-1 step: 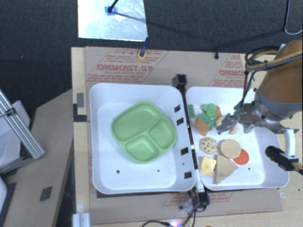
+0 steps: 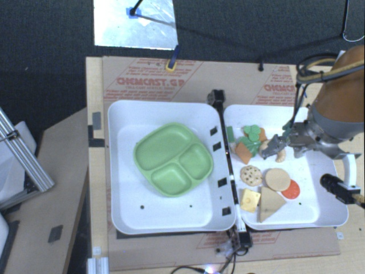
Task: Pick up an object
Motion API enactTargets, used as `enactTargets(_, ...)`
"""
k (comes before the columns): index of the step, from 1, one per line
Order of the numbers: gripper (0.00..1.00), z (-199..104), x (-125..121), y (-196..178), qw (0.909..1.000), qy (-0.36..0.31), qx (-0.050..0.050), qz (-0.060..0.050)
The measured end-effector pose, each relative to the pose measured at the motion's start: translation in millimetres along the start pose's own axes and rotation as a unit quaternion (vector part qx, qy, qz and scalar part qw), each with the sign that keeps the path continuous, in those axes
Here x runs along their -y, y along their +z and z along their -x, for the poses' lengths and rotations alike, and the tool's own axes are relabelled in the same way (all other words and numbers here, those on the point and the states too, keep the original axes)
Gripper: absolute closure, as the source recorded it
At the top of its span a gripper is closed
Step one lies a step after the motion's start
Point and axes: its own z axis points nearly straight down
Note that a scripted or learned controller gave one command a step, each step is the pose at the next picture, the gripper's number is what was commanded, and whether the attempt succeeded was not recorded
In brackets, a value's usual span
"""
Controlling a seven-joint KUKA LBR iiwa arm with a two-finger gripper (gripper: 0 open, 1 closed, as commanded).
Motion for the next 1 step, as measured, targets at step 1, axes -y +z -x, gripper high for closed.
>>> enactTargets(1,0.0,-0.4,-4.3,40.4,1.0,0.002,0.0,0.0)
